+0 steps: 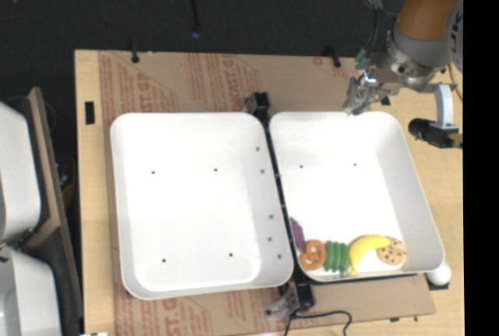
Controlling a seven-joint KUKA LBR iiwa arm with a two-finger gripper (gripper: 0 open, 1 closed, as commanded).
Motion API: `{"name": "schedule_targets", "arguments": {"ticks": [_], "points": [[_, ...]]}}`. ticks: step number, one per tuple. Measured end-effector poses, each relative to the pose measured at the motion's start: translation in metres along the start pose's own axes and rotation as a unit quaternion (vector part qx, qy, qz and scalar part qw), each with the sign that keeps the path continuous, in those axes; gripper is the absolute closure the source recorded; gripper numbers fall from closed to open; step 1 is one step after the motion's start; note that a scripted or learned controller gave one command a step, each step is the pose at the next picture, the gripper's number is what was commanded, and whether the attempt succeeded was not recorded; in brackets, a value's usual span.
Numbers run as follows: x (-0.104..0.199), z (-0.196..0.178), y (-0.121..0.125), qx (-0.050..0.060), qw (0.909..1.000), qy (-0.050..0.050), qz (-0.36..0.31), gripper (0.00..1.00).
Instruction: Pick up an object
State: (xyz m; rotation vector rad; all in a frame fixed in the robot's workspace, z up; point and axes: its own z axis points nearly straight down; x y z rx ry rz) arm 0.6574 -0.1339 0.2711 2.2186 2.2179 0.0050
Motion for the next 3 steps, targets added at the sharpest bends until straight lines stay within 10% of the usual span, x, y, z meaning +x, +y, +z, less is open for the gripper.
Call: {"name": "schedule_targets", "arguments": {"ticks": [3], "points": [[0.135, 0.007, -0.029, 0.002, 1.0, 0.001, -0.002, 1.0]]}}
